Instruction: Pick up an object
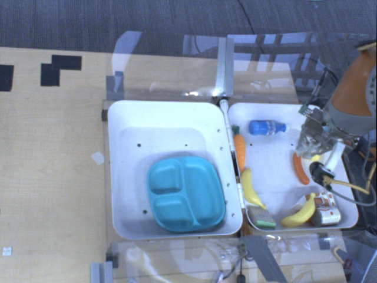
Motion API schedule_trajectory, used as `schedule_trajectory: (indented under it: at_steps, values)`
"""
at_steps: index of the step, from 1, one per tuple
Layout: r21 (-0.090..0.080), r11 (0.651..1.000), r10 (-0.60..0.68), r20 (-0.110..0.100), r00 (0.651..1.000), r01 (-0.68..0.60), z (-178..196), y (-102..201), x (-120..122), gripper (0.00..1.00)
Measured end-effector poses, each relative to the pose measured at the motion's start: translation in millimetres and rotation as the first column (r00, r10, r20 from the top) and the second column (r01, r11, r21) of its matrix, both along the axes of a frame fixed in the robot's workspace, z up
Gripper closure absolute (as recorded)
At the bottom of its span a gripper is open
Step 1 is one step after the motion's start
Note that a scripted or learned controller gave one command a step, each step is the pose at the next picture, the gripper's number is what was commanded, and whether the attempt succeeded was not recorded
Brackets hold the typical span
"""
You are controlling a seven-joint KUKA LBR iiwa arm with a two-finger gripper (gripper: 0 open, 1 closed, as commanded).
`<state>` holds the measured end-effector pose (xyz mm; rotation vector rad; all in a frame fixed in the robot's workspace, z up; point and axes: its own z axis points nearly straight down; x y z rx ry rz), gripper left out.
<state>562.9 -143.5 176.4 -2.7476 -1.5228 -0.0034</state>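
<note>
Grey arm (353,119) with an orange band, black cables trailing beside its metal claw (310,143).

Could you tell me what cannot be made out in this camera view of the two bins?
- pincer: fingers blurred against the right bin; open or shut unclear.
- can: label too small to read.
- green item: partly under the banana; kind unclear.
- arm: cut off by the right edge.

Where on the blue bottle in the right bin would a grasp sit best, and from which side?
Across the middle of the blue bottle, coming straight down. It lies on its side, cap pointing right, with bare bin floor around it, so fingers closing across its round body probably have room on both flanks.
</note>
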Motion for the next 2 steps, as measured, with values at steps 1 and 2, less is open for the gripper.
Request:
schedule_trajectory:
  at_steps: [1,2]
  values:
    - [-0.001,0.967,-0.255,0.002,0.967,0.255,69,12,3,1.00]
    - [-0.001,0.969,-0.245,0.004,0.969,0.245,79,14,5,1.00]
